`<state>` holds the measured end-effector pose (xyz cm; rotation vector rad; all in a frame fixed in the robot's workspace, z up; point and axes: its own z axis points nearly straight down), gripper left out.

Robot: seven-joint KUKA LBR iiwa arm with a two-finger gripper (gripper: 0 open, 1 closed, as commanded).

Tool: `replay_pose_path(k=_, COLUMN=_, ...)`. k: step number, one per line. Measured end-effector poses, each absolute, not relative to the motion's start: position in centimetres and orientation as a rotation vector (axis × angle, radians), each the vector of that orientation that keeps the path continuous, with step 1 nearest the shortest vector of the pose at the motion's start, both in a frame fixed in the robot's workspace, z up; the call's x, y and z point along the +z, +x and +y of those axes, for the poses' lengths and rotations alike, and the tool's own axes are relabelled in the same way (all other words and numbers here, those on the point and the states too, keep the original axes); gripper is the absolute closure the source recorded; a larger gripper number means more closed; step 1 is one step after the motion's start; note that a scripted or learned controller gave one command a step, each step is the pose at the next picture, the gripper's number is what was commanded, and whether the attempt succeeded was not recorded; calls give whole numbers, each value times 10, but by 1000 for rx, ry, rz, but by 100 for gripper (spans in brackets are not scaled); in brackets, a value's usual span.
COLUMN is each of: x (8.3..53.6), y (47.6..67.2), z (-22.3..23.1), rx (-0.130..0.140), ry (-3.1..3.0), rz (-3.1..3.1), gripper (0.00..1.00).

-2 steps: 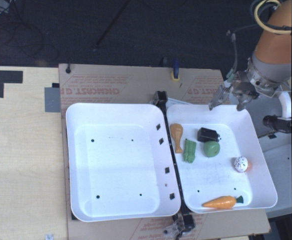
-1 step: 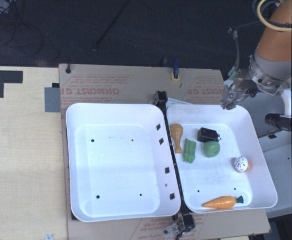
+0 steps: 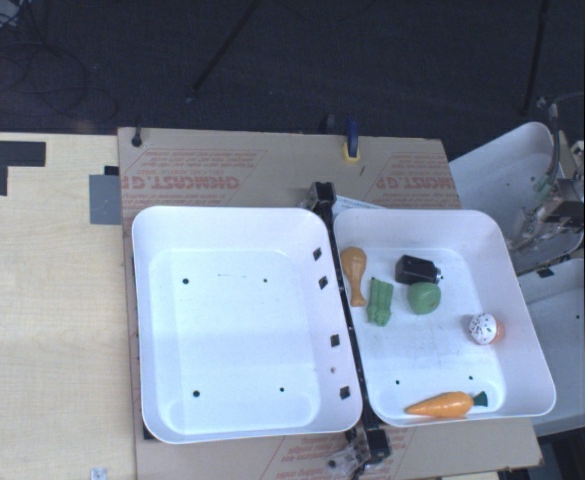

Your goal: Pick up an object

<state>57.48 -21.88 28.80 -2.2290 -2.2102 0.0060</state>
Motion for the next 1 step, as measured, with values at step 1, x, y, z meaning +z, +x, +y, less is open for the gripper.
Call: replay_pose_path(k=1, x=303, y=491, z=-107, rx=0, ry=-2206, rz=-2225, gripper=100)
